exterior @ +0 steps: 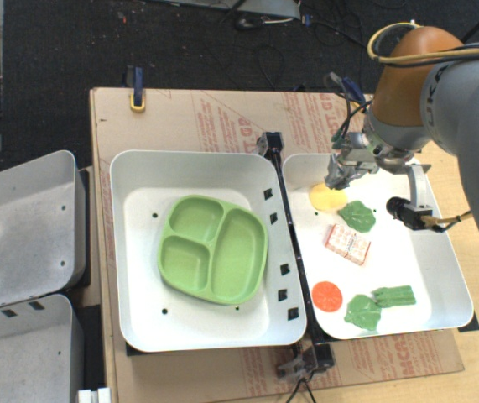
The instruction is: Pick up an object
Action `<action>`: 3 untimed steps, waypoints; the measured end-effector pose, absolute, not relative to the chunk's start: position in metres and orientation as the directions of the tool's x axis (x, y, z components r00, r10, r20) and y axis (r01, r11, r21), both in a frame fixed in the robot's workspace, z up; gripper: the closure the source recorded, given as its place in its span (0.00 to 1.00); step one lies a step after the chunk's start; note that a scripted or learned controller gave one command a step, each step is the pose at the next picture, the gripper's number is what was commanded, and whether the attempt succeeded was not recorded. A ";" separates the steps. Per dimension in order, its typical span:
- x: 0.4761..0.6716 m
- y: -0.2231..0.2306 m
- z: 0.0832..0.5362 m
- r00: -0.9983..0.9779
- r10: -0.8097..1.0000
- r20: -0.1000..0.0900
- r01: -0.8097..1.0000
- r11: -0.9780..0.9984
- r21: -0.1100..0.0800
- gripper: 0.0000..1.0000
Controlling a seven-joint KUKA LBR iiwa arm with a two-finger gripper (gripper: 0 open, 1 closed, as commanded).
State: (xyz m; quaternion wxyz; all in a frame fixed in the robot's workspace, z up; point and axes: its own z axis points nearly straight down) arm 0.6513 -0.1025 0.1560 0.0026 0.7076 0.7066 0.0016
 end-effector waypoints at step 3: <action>0.636 -0.047 0.231 -0.006 1.000 0.001 1.000 0.006 -0.002 1.00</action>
